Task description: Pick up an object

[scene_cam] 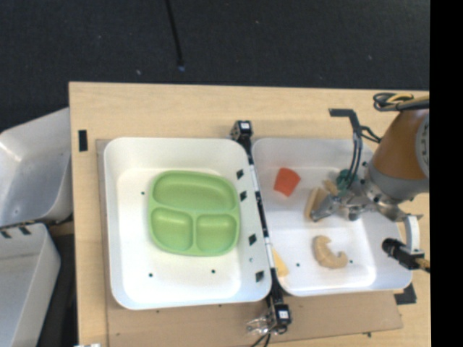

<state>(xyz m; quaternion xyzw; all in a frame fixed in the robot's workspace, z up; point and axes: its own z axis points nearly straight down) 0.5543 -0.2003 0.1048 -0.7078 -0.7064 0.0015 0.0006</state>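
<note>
In the right bin point(362, 284) lie an orange-red block point(286, 181), a tan wedge-shaped piece point(315, 204), a curved beige piece point(329, 253) and a small yellow bit point(279, 267) by the bin's left wall. My gripper point(334, 202) is low in this bin, right beside the tan wedge and touching or nearly touching it. The grey wrist and orange band point(396, 154) hide what lies behind the gripper.
The left bin point(119, 280) holds a green divided plate point(194, 212). A black-clipped divider point(255, 208) runs between the bins. The wooden bench point(145, 107) surrounds them, with grey containers point(32, 172) at the far left.
</note>
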